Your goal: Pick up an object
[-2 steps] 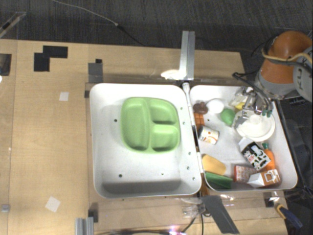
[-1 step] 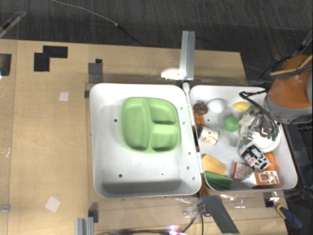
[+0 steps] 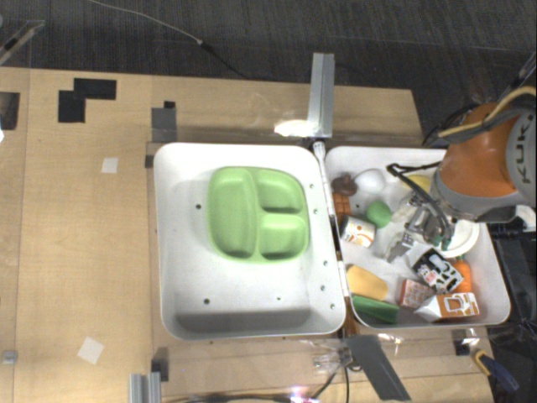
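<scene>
Your two-finger gripper (image 3: 409, 235) hangs over the cluttered right white bin (image 3: 502, 305); whether its claw is wide or narrow, you cannot tell. A green divided plastic tray (image 3: 256, 213) lies in the left white bin (image 3: 180, 250).

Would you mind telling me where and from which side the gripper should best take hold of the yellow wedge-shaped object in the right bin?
Probably across the yellow wedge's short width, near its thicker middle, coming straight down from above. It lies flat and its top is exposed, but the bin wall on its left and the green object crowd its sides, ruling out a sideways approach.
</scene>
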Controlling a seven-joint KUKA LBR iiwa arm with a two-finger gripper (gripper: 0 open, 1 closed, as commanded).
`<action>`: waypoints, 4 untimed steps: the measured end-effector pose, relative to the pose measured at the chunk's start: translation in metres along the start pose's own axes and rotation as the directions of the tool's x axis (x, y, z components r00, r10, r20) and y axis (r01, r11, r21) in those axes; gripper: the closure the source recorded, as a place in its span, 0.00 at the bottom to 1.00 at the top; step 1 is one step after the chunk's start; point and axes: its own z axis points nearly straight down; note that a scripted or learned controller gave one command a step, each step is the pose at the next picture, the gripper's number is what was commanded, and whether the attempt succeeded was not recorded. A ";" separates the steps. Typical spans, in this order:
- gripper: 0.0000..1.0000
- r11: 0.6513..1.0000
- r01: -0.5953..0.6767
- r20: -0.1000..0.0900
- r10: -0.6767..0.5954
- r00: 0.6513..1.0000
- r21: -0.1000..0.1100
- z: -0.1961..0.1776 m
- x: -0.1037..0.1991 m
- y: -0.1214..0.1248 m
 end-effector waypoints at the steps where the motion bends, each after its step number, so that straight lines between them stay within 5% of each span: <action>1: 0.00 0.985 -0.175 0.002 0.175 0.985 0.000 -0.001 0.025 0.042; 2: 0.00 0.987 -0.159 -0.008 0.159 0.987 0.004 -0.027 0.010 0.010; 3: 0.00 0.985 -0.173 -0.006 0.173 0.985 0.003 -0.003 0.045 0.035; 4: 0.00 0.997 -0.075 0.006 0.075 0.997 0.000 -0.003 0.074 -0.019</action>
